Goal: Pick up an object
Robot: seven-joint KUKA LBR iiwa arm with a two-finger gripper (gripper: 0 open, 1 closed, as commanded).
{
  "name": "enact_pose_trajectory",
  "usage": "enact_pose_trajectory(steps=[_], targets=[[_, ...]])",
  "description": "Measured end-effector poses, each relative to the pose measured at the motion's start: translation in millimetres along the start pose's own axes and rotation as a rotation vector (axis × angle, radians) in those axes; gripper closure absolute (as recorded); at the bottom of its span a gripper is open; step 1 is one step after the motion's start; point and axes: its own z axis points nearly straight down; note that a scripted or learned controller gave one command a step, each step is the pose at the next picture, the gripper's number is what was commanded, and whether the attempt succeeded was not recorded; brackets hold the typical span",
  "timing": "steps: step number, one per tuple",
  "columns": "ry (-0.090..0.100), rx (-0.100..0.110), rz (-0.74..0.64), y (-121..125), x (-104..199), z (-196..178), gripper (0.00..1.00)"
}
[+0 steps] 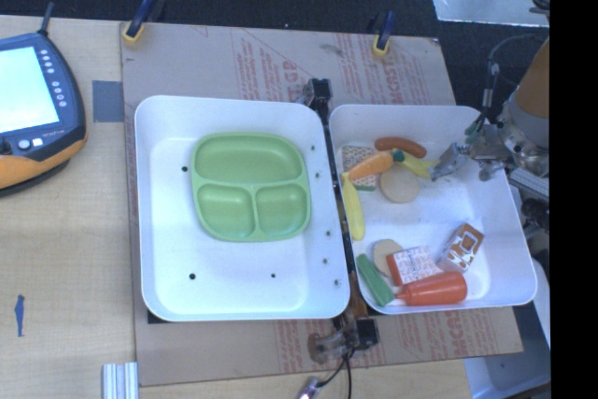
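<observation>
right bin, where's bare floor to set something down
Bare floor in the right bin lies mid-bin, between the round cookie above and the small carton below. Crowded: the top-left corner and the bottom edge around the red bottle.

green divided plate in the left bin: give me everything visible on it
The green plate is a light green, plastic-looking tray with rounded corners and three compartments: one wide section along the far side and two smaller ones on the near side. All three look bare. It lies flat and right side up, slightly rotated, on the floor of the left bin, somewhat toward the far side, apart from the walls. Nothing touches it but the bin floor.
</observation>
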Motion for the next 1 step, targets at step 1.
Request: enact_pose_trajectory(steps=[1], targets=[[-0.001, 0.000, -0.002, 56.8, 58.6, 48.2, 0.00]])
